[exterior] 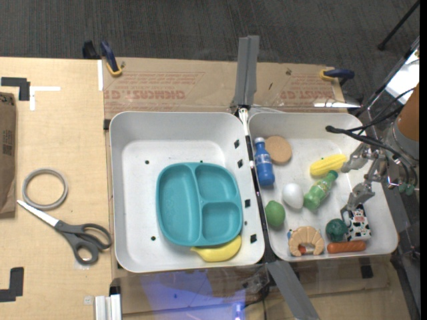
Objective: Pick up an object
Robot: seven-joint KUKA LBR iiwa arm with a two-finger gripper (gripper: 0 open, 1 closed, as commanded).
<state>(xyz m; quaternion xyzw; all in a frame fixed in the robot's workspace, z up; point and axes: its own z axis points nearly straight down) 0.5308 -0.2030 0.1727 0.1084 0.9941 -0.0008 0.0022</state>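
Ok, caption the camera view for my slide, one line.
Claw hovers over the right bin of toy food, beside the cow-print carton; teal tray in left bin.

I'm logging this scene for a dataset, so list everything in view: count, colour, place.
Divided tray: 1, teal, left bin.
Banana: 1, yellow, under tray's near edge.
Bottle: 1, blue, right bin.
Cookie: 1, tan, beside bottle.
Corn: 1, yellow.
Green bottle: 1.
Egg: 1, white.
Lime: 1, green.
Croissant: 1, tan.
Ball: 1, dark green.
Carrot: 1, orange.
Cow-print carton: 1.
Scissors: 1, grey, bench.
Tape roll: 1.
Gripper: 1, right bin.
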